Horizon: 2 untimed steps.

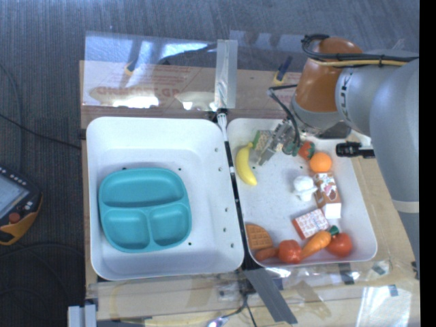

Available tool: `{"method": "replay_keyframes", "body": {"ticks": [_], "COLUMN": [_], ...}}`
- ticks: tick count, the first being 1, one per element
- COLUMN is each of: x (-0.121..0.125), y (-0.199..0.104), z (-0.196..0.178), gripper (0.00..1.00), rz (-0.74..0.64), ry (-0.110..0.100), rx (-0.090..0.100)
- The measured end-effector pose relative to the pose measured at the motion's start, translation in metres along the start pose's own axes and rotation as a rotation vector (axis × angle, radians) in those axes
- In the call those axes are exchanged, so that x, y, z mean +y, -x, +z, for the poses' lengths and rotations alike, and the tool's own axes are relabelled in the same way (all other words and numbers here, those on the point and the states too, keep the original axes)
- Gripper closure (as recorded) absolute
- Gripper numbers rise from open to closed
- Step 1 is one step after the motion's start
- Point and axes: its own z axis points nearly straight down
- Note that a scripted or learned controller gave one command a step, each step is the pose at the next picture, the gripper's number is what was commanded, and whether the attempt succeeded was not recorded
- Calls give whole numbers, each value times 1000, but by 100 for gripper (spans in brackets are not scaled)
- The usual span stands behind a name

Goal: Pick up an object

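fingers [267, 150] low in right bin [364, 213], gap not discernible | banana [244, 166] just beside tips, green item [261, 140] touching them | risk: tips nudge banana against bin wall, closing on nothing

I see two shallow white bins [204, 131] of smooth, slightly glossy plastic. The teal divided tray [144, 208] looks matt plastic, and the yellow toy banana [245, 166] shines faintly.

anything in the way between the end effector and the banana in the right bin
Nothing visible. The end effector sits just right of the banana at the right bin's upper left, with bare bin floor between them; the orange and other items lie further right.
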Motion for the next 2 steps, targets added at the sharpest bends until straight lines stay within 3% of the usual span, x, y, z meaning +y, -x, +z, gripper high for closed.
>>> {"method": "replay_keyframes", "body": {"ticks": [1,2], "x": [9,-91], "y": [-8,65], "z": [0,1], "gripper": [100,100], "rz": [415,543], "ry": [-6,-9], "rx": [4,20]}}
